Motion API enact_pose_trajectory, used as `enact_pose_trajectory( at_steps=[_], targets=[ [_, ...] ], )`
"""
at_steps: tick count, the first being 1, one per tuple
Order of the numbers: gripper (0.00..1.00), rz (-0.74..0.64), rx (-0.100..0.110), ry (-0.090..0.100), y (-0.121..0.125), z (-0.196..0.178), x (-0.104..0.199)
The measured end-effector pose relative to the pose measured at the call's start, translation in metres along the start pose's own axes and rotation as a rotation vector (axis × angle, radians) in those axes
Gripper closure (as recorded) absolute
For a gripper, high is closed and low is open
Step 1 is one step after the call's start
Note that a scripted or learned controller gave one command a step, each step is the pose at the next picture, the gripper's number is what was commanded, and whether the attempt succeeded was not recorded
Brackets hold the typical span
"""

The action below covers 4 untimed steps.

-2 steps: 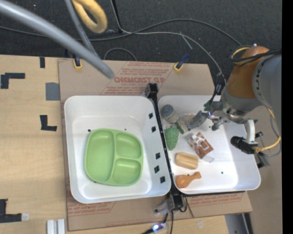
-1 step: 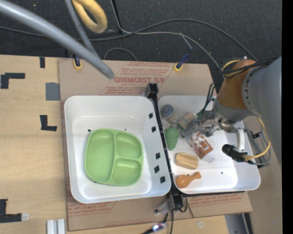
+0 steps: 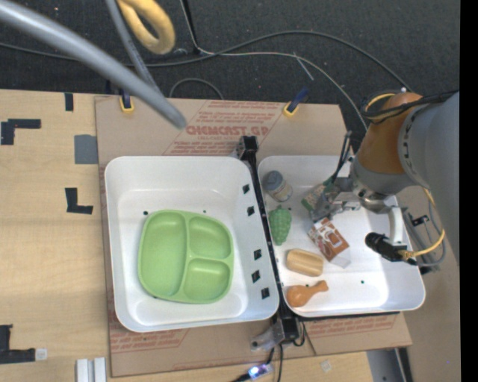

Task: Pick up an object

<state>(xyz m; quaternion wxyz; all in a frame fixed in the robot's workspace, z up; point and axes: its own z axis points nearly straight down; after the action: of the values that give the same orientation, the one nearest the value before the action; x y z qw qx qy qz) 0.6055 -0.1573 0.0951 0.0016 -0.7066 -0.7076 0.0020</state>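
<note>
Where the right bin (image 3: 403,295) meets the arm, gripper (image 3: 323,200) low by a brown packet (image 3: 328,240), grip seemingly empty, can't tell if open, green plate (image 3: 185,256) in left bin (image 3: 119,224)

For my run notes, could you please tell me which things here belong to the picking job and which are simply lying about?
Job:
two-finger gripper
brown-and-white packet
green bumpy toy
tan bread-like block
orange drumstick toy
small grey jar

Lying about:
green divided plate
yellow loop

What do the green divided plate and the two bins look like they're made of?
Green divided plate: probably moulded plastic, going by its even matte colour and rounded compartment ridges. Left bin and right bin: likely white plastic, smooth with a slight sheen and rounded corners, though coated metal can't be ruled out.
</note>
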Motion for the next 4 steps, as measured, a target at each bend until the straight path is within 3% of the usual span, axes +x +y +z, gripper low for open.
enact_pose_trajectory(
  at_steps=[3,4],
  targets=[
    [1.00,0.000,-0.008,0.000,-0.008,-0.160,0.006],
    [1.00,-0.005,-0.001,0.002,0.008,-0.146,0.064]
  ],
)
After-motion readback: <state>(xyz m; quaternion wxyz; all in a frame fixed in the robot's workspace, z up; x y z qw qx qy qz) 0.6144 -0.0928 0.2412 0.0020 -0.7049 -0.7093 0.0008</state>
